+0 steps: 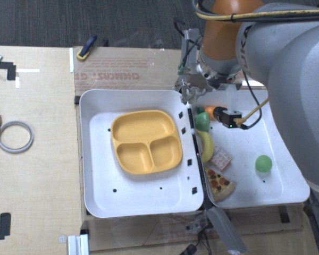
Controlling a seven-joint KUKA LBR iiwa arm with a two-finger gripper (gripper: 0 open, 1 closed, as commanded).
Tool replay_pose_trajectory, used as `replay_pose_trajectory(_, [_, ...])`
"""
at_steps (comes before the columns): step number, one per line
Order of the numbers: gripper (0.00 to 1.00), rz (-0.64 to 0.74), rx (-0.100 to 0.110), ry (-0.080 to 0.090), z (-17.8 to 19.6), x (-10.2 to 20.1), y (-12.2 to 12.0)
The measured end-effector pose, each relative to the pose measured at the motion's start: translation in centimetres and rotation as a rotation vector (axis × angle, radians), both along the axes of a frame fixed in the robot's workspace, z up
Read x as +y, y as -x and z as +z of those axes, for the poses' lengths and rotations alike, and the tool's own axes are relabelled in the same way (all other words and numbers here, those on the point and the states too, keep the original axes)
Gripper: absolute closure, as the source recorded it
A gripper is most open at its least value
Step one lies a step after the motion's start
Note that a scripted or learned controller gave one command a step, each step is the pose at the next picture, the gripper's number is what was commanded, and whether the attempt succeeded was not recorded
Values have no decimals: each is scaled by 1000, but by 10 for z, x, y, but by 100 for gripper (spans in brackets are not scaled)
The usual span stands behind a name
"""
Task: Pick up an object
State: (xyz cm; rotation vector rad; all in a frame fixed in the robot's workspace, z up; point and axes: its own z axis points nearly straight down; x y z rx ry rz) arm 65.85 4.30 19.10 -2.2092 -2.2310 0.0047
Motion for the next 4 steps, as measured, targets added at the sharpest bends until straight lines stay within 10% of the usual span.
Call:
replay_pose_trajectory(2, [100,215,-2,1,202,-59,37])
replay_pose_trajectory(3, [100,304,-1,0,100,15,8])
replay_pose_trajectory(4, [100,-42,-2,2,250,-104,-1])
